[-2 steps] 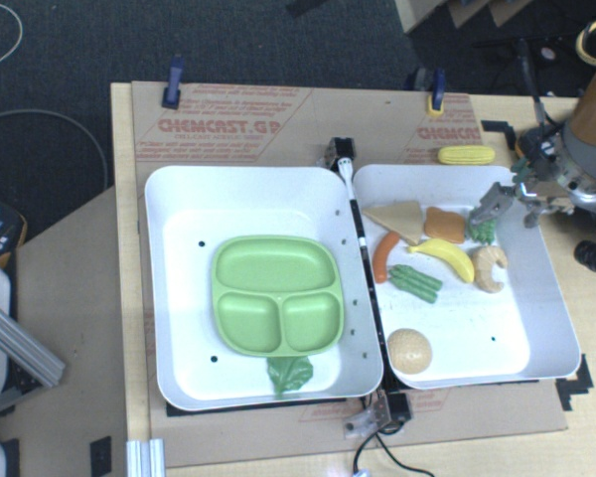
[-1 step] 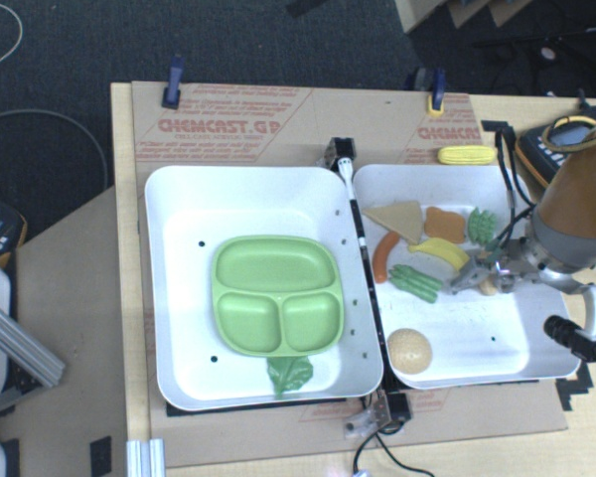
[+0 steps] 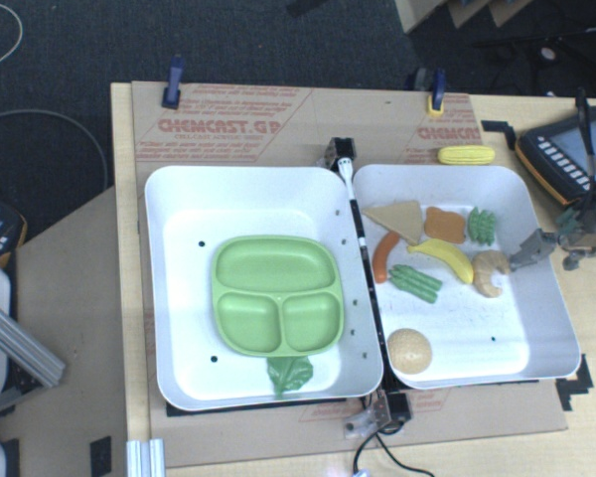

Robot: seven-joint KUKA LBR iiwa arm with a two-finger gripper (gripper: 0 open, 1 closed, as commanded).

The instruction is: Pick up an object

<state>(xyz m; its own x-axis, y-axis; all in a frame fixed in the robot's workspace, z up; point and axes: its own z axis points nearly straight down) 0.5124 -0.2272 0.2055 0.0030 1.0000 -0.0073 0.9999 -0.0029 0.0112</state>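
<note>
Reaching in from the right, gripper (image 3: 532, 249) sits at the right bin's (image 3: 536, 351) edge near the mushroom (image 3: 489, 270); finger opening cannot be told.

two white bins (image 3: 169, 266), one green divided plate (image 3: 276, 296), about nine toy foods (image 3: 445, 256)

even, bright overhead light; white bins (image 3: 169, 266) near glare, washed out. shadows soft and short. gripper (image 3: 536, 249) slightly blurred; the floor well beyond it dim.
</note>
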